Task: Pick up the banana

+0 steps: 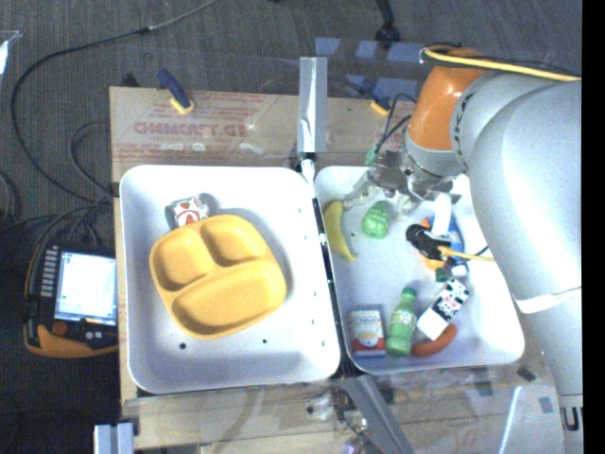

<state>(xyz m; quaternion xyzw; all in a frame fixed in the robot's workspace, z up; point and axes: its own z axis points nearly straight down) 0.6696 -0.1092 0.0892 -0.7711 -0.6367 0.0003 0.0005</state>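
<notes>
Right bin [492, 348]: banana [337, 230] yellow, curved, seemingly unpeeled, by left wall.

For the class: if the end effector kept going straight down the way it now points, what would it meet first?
Probably the green object just below the end effector, not the banana, which lies to its left; depth is unclear from above.

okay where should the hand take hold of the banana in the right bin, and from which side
Probably at the banana's middle, coming straight down, fingers across its narrow width. It lies flat along the right bin's left wall, so side approaches look blocked there.
</notes>
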